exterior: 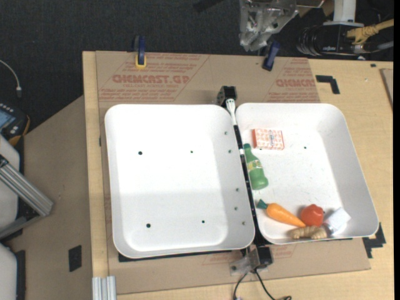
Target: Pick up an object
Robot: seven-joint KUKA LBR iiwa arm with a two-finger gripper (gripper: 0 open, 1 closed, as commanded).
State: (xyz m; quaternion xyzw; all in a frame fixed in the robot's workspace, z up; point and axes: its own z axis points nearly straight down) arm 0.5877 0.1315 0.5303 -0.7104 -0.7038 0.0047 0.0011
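The right bin (337, 142) holds the objects. A pink patterned box (267, 139) lies flat near its back left. A green bottle (254, 167) rests along the bin's left wall. At the front sit an orange carrot (281, 214), a red round fruit (312, 214), a tan knobbly root (308, 232) and a small white piece (338, 220). My gripper (259, 27) hangs high at the top of the view, beyond the back edge of the bench and well away from every object, with nothing seen in it.
The left bin (125, 167) adjoins the right one along a black-clipped seam (227, 95). A yellow-blue clamp (140, 52) and a blue clamp (270, 56) stand on the cardboard's back edge. Cables and gear (350, 36) lie at the top right.
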